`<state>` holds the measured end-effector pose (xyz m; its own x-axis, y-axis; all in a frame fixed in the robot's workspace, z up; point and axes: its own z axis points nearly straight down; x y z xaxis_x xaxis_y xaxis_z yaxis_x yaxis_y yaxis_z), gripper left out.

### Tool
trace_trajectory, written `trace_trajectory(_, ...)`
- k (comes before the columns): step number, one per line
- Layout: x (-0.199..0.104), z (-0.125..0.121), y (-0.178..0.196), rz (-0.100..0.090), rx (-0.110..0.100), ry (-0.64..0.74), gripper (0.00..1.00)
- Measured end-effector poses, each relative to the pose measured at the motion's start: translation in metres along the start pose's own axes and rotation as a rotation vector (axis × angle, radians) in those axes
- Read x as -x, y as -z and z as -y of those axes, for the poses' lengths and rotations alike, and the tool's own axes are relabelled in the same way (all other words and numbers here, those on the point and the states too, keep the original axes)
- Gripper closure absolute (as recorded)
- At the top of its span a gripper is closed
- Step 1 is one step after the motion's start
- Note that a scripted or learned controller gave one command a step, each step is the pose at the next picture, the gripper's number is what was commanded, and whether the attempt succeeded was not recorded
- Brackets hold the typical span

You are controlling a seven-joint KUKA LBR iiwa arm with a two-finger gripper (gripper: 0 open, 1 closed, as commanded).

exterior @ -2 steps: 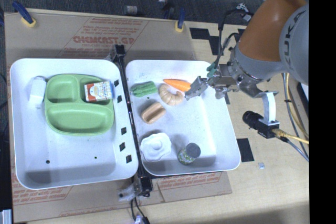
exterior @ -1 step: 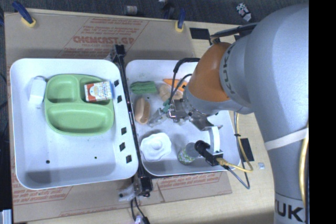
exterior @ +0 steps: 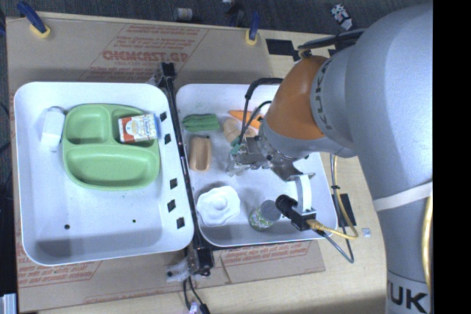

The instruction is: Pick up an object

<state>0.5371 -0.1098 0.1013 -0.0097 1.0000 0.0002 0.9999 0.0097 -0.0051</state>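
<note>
Nearest in the right bin (exterior: 221, 235) lie a crumpled white lump (exterior: 218, 204) and a small glassy round piece (exterior: 261, 217). The gripper (exterior: 246, 154) hangs mid-bin; whether its fingers are apart cannot be told. Left of it a smooth tan block (exterior: 199, 153), beyond a green cucumber-like piece (exterior: 201, 122).

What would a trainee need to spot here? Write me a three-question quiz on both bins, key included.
1. True or false: the green divided tray lies in the right bin.
2. Which item sits in the tray's upper right compartment? A) small carton B) cucumber C) white cup
3. Fill in: the arm's wrist hangs over the ____ bin.

Key:
1. False; it lies in the left bin.
2. A, the small carton.
3. Right; the orange band is above the right bin, near the cucumber.
</note>
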Motion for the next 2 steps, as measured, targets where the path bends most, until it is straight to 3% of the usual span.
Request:
trace_trajectory(1, 0.007, 0.061, 0.104, 0.001, 0.006, -0.006, 1.00)
trace_trajectory(2, 0.061, 0.013, 0.121, 0.001, 0.006, -0.006, 1.00)
